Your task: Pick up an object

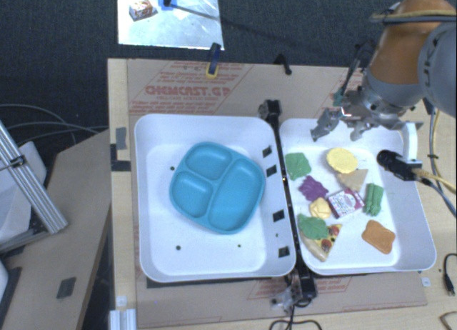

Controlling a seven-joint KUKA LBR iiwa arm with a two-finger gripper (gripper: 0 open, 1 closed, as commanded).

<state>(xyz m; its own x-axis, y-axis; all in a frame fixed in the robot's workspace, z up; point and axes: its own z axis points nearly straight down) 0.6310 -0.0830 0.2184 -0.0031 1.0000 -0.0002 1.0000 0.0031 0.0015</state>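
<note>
Gripper [338, 127]: while it hangs over the right bin's [414, 250] far edge, you see 2 spread fingers gripping nothing.
Toy food: beyond the gripper's near side, you find the yellow disc [341, 159] closest.
Blue tray [216, 186]: left of that bin.

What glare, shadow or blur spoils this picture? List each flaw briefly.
Camera view: the shiny foil-like sheet at the top is washed out by glare; the white left bin is brightly lit with a soft shadow under the blue divided plastic plate; the two-finger gripper looks slightly blurred.
</note>
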